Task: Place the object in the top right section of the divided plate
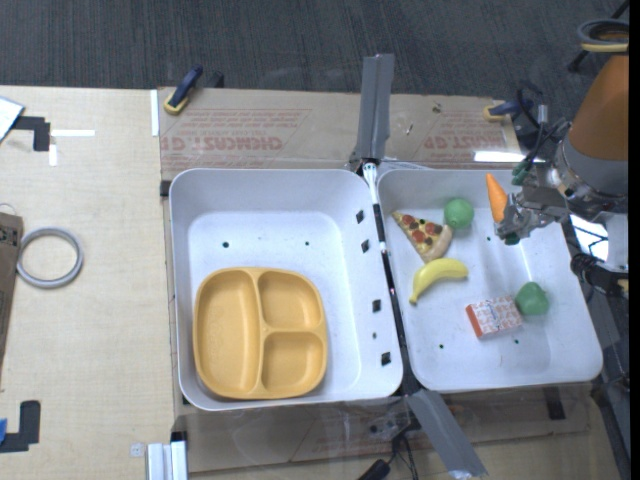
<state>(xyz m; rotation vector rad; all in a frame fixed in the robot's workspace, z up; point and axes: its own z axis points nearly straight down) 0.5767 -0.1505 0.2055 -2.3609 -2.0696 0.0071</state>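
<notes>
Two white bins sit side by side: the left bin (190,268) holds the yellow divided plate (262,331), its sections bare. The gripper (512,230) hangs over the right bin (560,358) beside the carrot (496,196), and how it stands cannot be told. Cardboard (260,133) behind reads "CHEMCAS", upside down.

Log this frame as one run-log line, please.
end effector: over right bin, beside carrot | grasp: unclear | divided plate: left bin, nothing in it | placement: not done
</notes>
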